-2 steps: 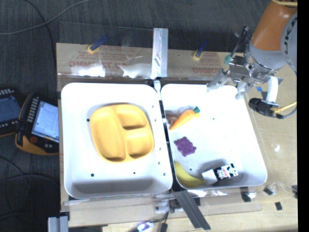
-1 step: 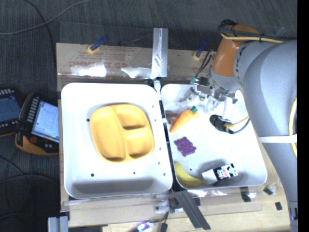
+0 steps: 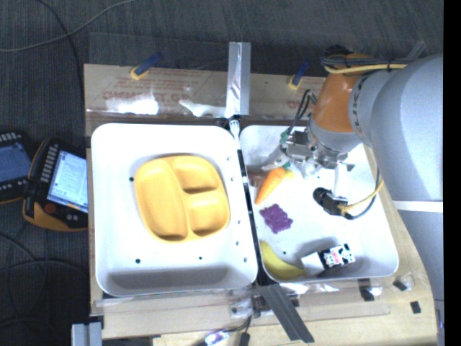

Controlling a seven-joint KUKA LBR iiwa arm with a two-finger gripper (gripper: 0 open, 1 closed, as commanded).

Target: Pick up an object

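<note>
The grey two-finger gripper hovers by the leafy end of the orange plastic carrot in the right white bin — grip state indiscernible — risking a glancing closure that pushes the tapered toy away.

Both bins are white: the left bin carries a yellow divided tray; the right bin holds an orange carrot with a green top, a purple grape bunch at its 6 o'clock, a yellow banana, and a black-and-white block. The arm is grey, banded orange.
</note>
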